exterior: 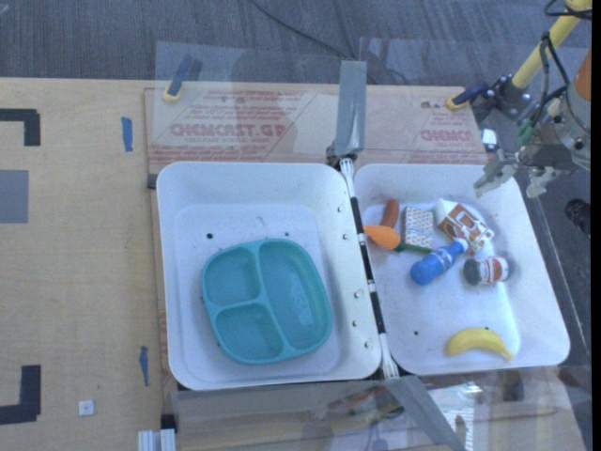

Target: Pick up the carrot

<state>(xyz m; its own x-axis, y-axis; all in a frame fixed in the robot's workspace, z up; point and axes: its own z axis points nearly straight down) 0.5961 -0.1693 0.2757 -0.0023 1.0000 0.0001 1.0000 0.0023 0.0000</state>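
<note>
Against the right bin's (540, 280) left wall I see the carrot (382, 237), touching a sausage (390, 213); gripper (515, 168) hovers at its far corner, seemingly spread wide, empty, probably parked clear

A robotics laboratory is indicated by the plywood desk (75, 280), on which black tape markers (21, 125) and blue tape strips (126, 133) have been laid out, and by two shallow white bins (178, 195) set side by side beneath a fixed overhead camera. Toy food such as a plastic banana (479, 343) and a teal divided plate (268, 301) is placed in the bins as test material. A cabled robot arm (540, 130) is seen at the right, clear panels are clamped at the back with a yellow clamp (176, 88), and grey carpet (113, 17) lies beyond.
</note>
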